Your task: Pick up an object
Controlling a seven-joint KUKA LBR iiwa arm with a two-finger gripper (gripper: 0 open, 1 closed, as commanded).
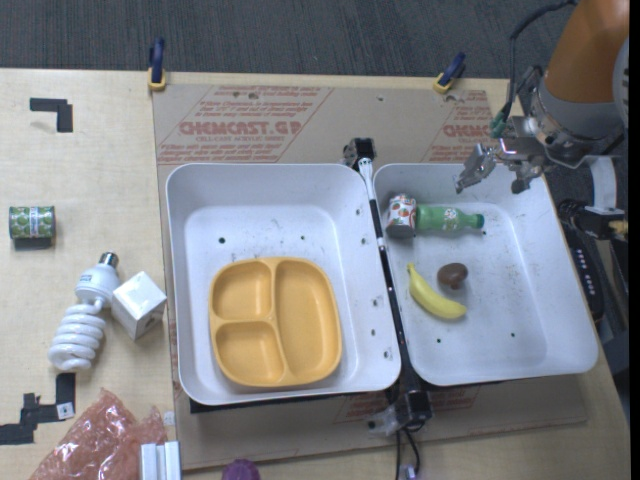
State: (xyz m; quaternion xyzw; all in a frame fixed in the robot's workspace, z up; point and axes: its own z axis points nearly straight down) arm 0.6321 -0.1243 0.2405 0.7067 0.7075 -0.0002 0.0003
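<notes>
Cardboard [300, 118] under the 2 bins carries red print reading "CHEMCAST G P" near its far edge, with smaller lines below that are too small to read; the same print starts again further right, cut off by the right bin; 2 blue and yellow clamps [157, 63] pin the sheet at its far corners.

Left bin [190, 268] holds a yellow divided plate [275, 320] with 3 compartments, lying toward the bin's near edge; it bears no writing.

Right bin [540, 318] holds 4 things; a green bottle [448, 218] lies on its side near the far left corner, its label too small to read; a small red and white can [401, 213] sits just beside the bottle's left end, against the bin's left wall, its print unreadable; a banana [435, 296] lies near the middle of the bin, slanting from the left wall toward the near edge; a small brown round object [454, 275] sits just beside the banana's upper side.

Gripper [505, 168] hangs over the far right corner of the right bin, above the rim, well apart from the bottle and the banana; its fingers stand spread with nothing between them.

On the bench to the left, a small green can [32, 224] lies near the left edge, its label unreadable; a white spiral bulb [82, 313] and a white cube [138, 304] lie just beside each other; red netting [95, 443] sits at the near left corner.
</notes>
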